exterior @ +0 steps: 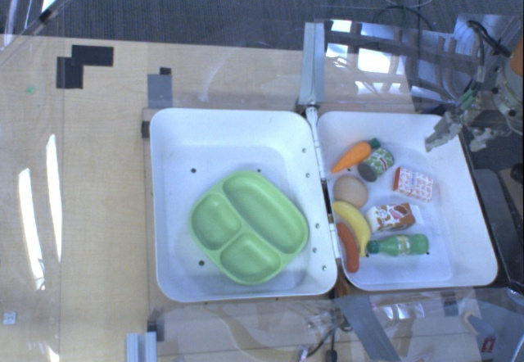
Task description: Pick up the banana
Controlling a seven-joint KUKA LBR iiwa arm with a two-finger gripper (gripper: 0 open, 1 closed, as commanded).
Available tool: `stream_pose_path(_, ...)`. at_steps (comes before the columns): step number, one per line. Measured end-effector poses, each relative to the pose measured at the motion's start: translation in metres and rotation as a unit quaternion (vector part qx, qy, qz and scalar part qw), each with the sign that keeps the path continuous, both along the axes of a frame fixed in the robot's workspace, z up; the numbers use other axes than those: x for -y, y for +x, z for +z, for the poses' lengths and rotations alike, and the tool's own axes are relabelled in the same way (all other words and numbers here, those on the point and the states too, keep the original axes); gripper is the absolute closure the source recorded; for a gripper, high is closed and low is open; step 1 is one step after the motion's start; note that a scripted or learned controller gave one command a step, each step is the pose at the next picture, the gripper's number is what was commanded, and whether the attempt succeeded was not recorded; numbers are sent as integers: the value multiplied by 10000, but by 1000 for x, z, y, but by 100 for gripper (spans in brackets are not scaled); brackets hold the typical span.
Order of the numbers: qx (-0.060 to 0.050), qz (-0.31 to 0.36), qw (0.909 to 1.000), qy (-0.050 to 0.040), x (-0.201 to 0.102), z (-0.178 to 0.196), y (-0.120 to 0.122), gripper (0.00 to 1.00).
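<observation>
Task not started: banana (354,219) lies untouched in the right bin (468,213); tool (446,133), at 2 o'clock, state indeterminable.

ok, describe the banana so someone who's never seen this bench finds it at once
Look in the right-hand white bin, along its left wall by the divider. The banana lies there below a beige egg-shaped item and beside a red sausage-like piece. It is the one plain yellow, curved thing; the carrot further up is orange.
</observation>
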State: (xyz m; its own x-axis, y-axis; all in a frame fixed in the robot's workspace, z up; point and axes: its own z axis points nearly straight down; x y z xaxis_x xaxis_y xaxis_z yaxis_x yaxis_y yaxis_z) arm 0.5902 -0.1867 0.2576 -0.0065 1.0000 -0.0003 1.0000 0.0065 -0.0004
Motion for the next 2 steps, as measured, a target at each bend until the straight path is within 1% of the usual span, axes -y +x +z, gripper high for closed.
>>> stream_pose_path(1, 29, 267, 9996, 0, -45, -154, 14, 0)
stream_pose_path(2, 186, 2241, 9743, -101, -82, -161, -52, 0)
